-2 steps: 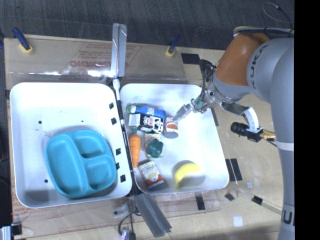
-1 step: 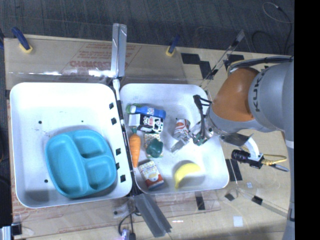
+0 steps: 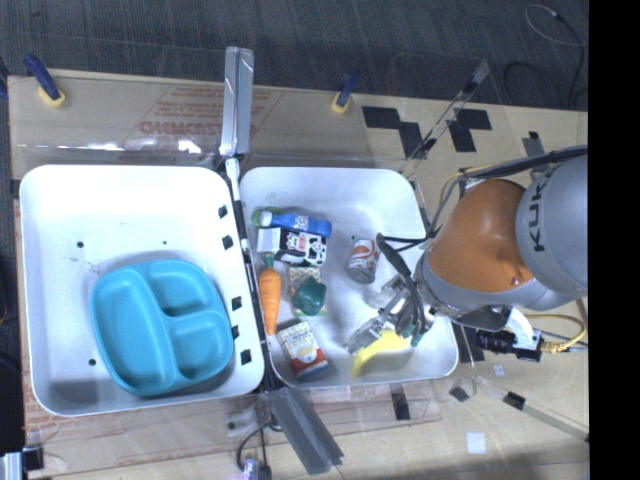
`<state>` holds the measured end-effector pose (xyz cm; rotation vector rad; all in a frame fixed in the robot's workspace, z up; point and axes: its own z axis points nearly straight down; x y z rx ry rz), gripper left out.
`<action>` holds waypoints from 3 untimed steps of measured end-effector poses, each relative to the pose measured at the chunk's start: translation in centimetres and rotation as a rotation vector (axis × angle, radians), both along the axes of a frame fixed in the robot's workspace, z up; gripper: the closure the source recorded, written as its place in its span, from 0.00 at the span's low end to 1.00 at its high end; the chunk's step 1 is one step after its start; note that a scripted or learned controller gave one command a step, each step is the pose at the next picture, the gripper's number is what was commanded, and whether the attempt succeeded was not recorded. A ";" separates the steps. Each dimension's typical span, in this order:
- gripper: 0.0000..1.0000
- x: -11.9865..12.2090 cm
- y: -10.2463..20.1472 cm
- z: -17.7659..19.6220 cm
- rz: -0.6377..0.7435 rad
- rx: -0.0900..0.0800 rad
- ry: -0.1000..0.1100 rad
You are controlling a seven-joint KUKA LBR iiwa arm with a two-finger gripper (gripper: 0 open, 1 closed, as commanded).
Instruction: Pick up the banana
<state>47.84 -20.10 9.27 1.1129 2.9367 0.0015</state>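
The yellow banana (image 3: 382,354) lies in the right bin (image 3: 330,180), close to its front right corner. My gripper (image 3: 388,330) hangs directly over the banana's upper side, touching or nearly touching it, and hides part of it. The grey arm with its orange band (image 3: 480,243) reaches in over the bin's right wall. The banana looks to be resting on the bin floor.
Also in the right bin are a blue and white carton (image 3: 297,236), a small can (image 3: 362,258), a carrot (image 3: 270,301), a green cup (image 3: 311,296) and a red box (image 3: 302,350). The left bin (image 3: 60,198) holds a blue divided plate (image 3: 160,324).
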 end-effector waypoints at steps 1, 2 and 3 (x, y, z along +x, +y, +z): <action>1.00 0.1 0.0 1.1 0.004 0.000 -0.002; 0.00 0.1 0.0 1.1 0.005 0.000 -0.002; 1.00 0.3 0.1 2.1 0.010 -0.001 -0.004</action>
